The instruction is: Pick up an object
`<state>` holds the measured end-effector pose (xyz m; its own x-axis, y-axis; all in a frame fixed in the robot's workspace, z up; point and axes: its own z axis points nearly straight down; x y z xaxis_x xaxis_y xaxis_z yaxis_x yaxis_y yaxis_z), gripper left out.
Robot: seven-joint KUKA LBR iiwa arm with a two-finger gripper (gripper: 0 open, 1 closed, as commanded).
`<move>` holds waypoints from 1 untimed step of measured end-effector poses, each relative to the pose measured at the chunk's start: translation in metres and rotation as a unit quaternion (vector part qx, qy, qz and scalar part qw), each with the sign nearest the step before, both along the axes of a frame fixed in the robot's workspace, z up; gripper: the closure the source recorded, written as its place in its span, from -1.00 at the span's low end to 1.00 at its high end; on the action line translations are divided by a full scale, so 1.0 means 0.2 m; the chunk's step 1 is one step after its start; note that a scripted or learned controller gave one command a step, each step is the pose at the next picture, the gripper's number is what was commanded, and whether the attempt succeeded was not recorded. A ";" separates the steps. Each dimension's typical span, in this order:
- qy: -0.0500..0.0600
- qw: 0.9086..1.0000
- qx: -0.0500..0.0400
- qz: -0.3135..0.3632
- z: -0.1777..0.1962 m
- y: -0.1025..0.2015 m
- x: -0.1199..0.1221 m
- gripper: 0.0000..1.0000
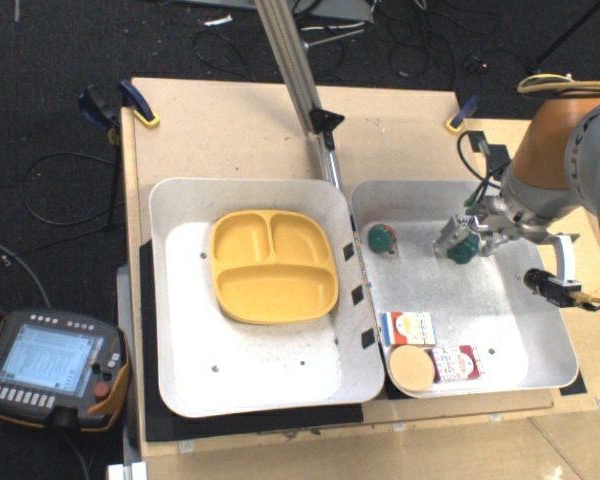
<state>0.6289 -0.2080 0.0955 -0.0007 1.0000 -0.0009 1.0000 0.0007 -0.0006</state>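
Grey and orange-banded, the arm [565, 158] reaches in from the right over the right bin [500, 298], its gripper [462, 243] low in that bin's upper part with a small teal object [464, 252] between its fingers, which are closed narrowly about it. A second small teal-and-orange object [382, 237] lies near the bin's upper left, well apart from the gripper. Two small cartons [407, 327] [454, 363] and a tan round disc [413, 367] sit along the near edge, while a yellow divided plate [275, 266] rests in the left bin [180, 298].

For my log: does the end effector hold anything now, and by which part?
It cannot be told. The end effector is at a teal object, but the hold is not clear.
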 end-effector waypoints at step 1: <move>-0.001 1.000 -0.001 0.000 0.05 0.00 0.00 1.00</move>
<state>0.6297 -0.2080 0.1062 -0.0015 1.0000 -0.0023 1.0000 0.0015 0.0022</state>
